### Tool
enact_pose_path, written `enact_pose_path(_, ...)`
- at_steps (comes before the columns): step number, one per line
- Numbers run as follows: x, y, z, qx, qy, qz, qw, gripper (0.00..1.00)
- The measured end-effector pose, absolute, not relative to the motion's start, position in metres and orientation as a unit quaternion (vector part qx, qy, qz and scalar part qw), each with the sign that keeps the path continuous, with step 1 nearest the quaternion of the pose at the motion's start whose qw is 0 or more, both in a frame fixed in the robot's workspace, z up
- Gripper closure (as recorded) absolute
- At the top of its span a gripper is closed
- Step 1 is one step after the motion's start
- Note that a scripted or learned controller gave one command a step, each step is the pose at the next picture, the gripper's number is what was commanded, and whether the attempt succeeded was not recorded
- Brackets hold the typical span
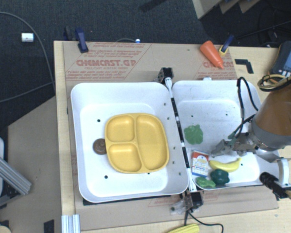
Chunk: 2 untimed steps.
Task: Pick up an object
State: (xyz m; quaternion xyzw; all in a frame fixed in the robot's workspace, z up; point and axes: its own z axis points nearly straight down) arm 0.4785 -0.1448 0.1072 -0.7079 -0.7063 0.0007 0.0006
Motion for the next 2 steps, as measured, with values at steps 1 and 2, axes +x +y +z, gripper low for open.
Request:
enact_pose_path(1,0.48,-0.11,0.141,-0.707,-0.707,-0.0004,0.0,0.0)
enact_pose_path(2,0.481,-0.111,0.087,-0.707,-0.708,-0.0026,0.0,0.0)
